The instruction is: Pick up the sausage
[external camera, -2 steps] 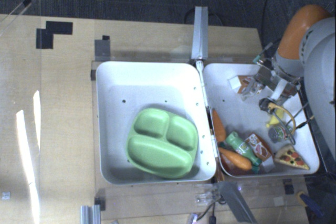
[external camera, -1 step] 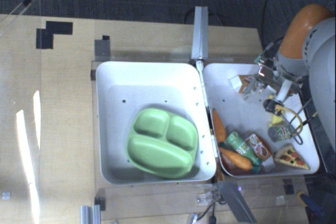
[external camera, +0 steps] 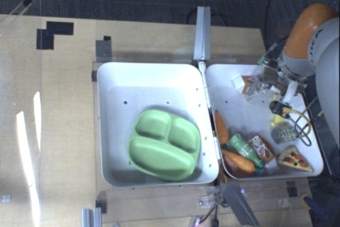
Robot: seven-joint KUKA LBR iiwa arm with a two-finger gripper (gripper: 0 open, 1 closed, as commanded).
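In the right bin (external camera: 234, 106), a reddish-orange, sausage-shaped piece (external camera: 238, 162) lies in the front left corner, partly under a green bottle (external camera: 245, 147). My gripper (external camera: 259, 86) hangs low at the bin's far right, well away from that piece. A small brown thing (external camera: 248, 81) lies right at the gripper's tip, beside a white scrap (external camera: 237, 82); I cannot tell what it is or whether it is touched.
An orange carrot (external camera: 220, 126) lies along the right bin's left wall. A red-and-white packet (external camera: 262, 149), a pizza slice (external camera: 295, 159) and a small can (external camera: 284, 133) sit at the front right. The left bin (external camera: 114, 114) holds a green divided tray (external camera: 164, 143).
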